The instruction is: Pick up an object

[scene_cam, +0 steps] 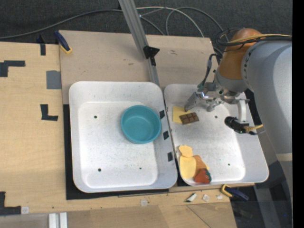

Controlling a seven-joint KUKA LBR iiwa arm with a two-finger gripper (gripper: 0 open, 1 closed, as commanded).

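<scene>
My gripper (201, 103) hangs over the upper left part of the right bin (237, 160). It is open, its fingers spread with nothing between them. Just below and left of its left finger (191, 100) lies a small brown block (189, 118), resting partly on a flat yellow piece (177, 114). At the bin's front left corner sit a yellow, banana-like item (187, 162) and a red and orange item (203, 175). A blue bowl (140, 123) stands in the left bin (95, 156).
A slanted metal pole (137, 32) crosses above the left bin's back right corner. Cables (180, 18) run along the back of the bench. The arm's grey body (275, 89) covers the right bin's right side.
</scene>
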